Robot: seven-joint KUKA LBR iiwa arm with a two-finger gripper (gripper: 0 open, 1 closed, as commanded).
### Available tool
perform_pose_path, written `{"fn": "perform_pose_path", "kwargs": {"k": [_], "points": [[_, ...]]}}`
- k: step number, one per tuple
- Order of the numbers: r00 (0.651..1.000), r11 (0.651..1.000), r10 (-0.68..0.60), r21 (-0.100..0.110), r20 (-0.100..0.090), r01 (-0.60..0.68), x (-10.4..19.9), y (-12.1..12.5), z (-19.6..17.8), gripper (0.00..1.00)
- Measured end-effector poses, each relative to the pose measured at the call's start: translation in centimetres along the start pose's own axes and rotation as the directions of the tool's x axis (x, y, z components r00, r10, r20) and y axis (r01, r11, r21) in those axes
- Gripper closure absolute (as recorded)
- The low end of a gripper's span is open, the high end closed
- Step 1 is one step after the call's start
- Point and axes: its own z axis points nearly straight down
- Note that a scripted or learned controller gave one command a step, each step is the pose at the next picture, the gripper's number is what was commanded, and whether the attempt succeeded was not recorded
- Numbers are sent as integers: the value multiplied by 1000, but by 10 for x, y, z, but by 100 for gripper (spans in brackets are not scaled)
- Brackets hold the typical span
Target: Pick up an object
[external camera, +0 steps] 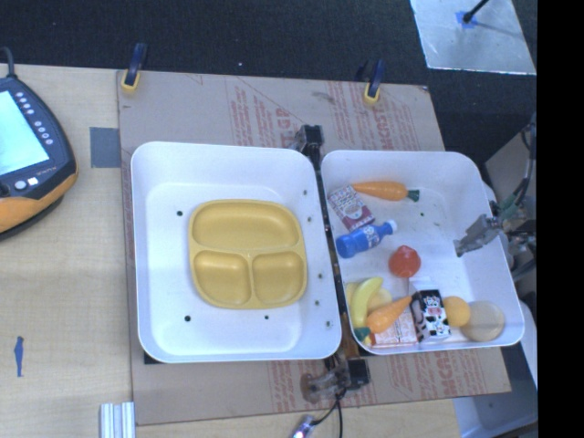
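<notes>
The right white bin (456, 167) holds several toy foods: an orange carrot (380, 190) at the back, a red-and-white packet (350, 207), a blue bottle (364, 239), a red tomato (404, 262), a yellow banana (363, 297), a second carrot (390, 313), a black-and-white milk carton (428, 316), an orange-yellow ball (455, 312) and a pale round piece (484, 321). My gripper (476, 236) pokes in at the bin's right edge, above the bare floor to the right of the tomato. Nothing shows between its fingers.
The left white bin (155, 245) holds a yellow three-compartment plate (247, 252). A teach pendant (27, 158) lies on the bench at far left. Clamps (133, 69) pin the cardboard sheet at the back edge.
</notes>
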Motion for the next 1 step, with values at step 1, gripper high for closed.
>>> {"fn": "perform_pose_path", "kwargs": {"k": [1], "points": [[1000,1000,-3,3,1,3,61,83,88,0]]}}
